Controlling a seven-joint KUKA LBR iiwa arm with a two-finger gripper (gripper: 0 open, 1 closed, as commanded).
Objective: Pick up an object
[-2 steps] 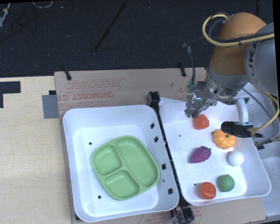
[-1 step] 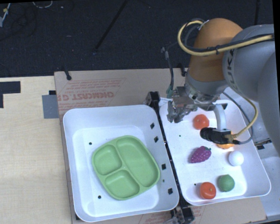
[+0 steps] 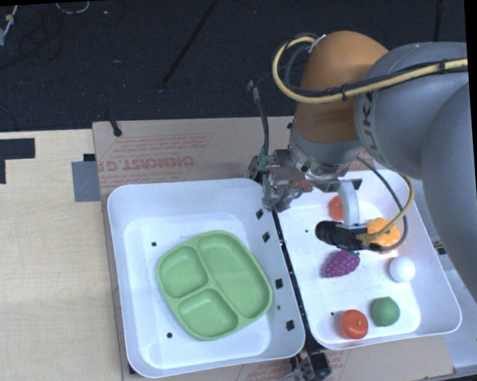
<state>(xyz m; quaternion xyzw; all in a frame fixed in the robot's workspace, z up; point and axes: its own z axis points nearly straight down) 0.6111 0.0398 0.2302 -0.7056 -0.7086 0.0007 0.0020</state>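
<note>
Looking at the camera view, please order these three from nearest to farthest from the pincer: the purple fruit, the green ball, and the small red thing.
Measured from the pincer, above the edge where the bins meet:
1. small red thing, in the far part of the right bin
2. purple fruit, in the middle of that bin
3. green ball, by its near edge

Purple grape bunch (image 3: 340,263), mid-floor — right bin (image 3: 429,298)

The grey arm (image 3: 421,124) is ringed by a domed orange band (image 3: 336,65), over which a yellow cable (image 3: 413,72) is looped and below which a dark gripper (image 3: 281,192) is fitted.
</note>
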